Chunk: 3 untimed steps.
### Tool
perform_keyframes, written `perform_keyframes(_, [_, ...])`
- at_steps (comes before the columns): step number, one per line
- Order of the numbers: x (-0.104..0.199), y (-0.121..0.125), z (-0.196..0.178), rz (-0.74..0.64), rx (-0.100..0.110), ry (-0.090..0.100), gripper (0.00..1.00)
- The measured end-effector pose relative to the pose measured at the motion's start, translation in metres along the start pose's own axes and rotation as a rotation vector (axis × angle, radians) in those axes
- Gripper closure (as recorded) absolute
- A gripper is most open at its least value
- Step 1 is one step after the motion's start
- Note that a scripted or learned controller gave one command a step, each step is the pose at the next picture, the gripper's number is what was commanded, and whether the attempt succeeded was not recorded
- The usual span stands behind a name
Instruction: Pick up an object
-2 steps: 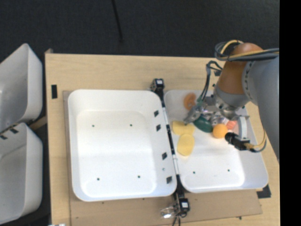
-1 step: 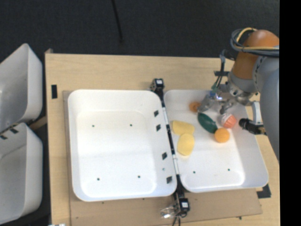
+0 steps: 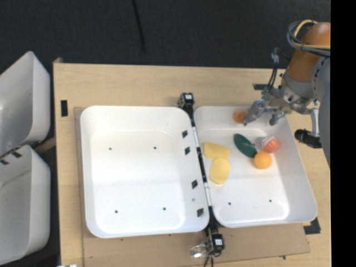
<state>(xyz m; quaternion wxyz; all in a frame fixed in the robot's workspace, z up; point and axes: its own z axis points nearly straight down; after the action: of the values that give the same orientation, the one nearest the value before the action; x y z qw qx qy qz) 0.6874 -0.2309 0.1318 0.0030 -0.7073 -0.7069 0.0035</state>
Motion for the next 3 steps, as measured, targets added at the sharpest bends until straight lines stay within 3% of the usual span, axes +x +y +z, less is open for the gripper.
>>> perform_keyframes(1, [0.062, -0.004, 0.036, -0.007, 0.025, 0.001, 0.00])
perform_keyframes(2, [0.010, -0.040, 0.030, 0.001, -0.002, 0.012, 0.00])
perform_keyframes(3, [0.012, -0.009, 0.032, 0.000, 0.041, 0.036, 0.00])
